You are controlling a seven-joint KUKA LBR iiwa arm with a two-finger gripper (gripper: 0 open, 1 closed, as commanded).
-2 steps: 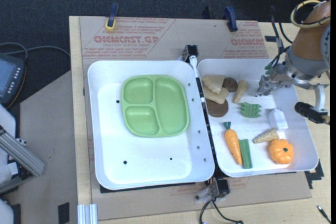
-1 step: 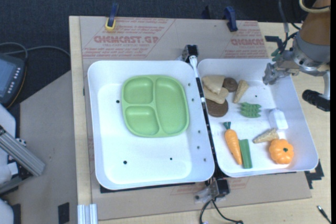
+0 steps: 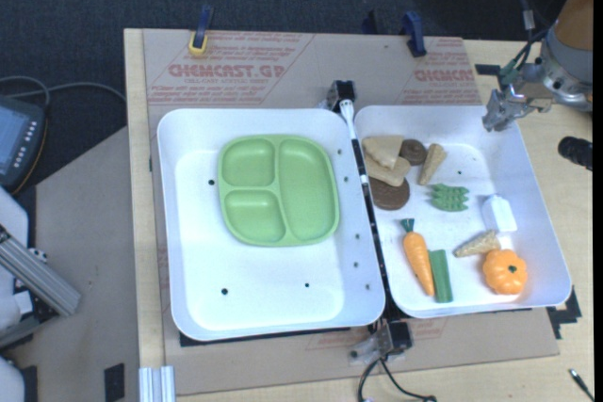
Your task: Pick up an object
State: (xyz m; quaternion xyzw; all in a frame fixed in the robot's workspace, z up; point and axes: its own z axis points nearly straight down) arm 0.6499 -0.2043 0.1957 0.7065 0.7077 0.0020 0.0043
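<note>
The right bin (image 3: 542, 231) holds several toy foods. Beige bread pieces (image 3: 384, 155) and a dark brown cookie (image 3: 412, 150) lie at its back left, with a brown disc (image 3: 389, 194) just in front and a beige wedge (image 3: 431, 163) beside them. A green leafy piece (image 3: 449, 197) and a white block (image 3: 498, 213) lie mid-bin. At the front are a carrot (image 3: 418, 261), a green stick (image 3: 440, 275), a tan slice (image 3: 476, 245) and an orange pumpkin (image 3: 505, 271). My gripper (image 3: 498, 116) hangs over the bin's back right corner, apart from all of them, with nothing seen in it.
The left bin (image 3: 188, 268) bears a green divided plate (image 3: 279, 189). A black divider with clips (image 3: 345, 99) runs between the bins. Blue and yellow clamps (image 3: 199, 35) grip the board's back edge. The arm (image 3: 570, 61) enters from the right.
</note>
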